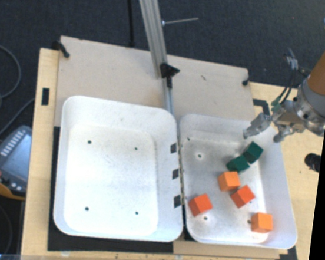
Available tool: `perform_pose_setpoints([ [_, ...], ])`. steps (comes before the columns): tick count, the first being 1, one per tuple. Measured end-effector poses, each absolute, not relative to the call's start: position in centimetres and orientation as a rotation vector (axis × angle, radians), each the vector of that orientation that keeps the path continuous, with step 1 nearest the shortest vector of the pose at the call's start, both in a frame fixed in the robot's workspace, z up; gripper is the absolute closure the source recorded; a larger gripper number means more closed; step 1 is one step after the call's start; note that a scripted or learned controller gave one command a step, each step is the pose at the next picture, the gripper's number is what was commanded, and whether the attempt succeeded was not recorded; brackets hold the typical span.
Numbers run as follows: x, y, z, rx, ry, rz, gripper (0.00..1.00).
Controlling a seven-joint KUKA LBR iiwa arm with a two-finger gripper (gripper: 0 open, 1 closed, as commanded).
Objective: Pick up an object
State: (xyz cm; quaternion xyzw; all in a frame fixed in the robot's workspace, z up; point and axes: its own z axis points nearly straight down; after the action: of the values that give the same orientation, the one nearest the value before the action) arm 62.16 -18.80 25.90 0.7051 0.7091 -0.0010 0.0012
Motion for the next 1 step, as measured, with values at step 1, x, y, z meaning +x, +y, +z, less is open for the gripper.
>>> perform_pose_setpoints([
  [1, 60.14, -17.54, 13.13, 2.216, 2.217, -0.002, 0.00],
])
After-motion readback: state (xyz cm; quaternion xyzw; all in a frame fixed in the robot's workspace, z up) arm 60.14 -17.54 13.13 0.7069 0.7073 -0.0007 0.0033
